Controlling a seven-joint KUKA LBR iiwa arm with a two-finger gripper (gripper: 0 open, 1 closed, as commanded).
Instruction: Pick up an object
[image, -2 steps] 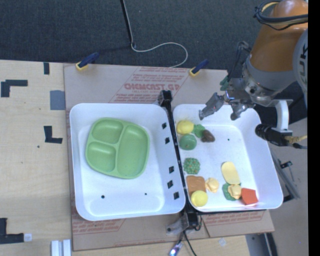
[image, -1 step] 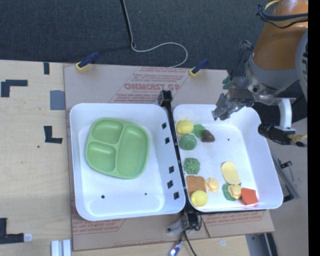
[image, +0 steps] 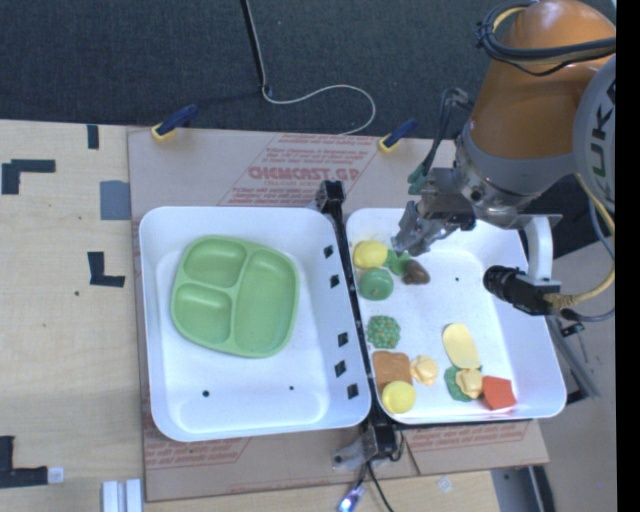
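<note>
My gripper (image: 412, 240) hangs low over the back left part of the right bin (image: 470, 285). Just below its tip lie a small green piece (image: 398, 265) and a dark brown item (image: 416, 272). A yellow round fruit (image: 370, 253) and a green round item (image: 376, 285) sit beside them against the bin's left wall. I cannot tell whether the gripper touches any of them. Nothing shows as lifted.
Further forward in the right bin lie a green broccoli-like piece (image: 383, 330), a brown slice (image: 391, 366), a yellow ball (image: 398, 397), a pale yellow oval (image: 461, 345) and an orange block (image: 499, 392). A green divided plate (image: 236, 296) lies in the left bin (image: 152, 330).
</note>
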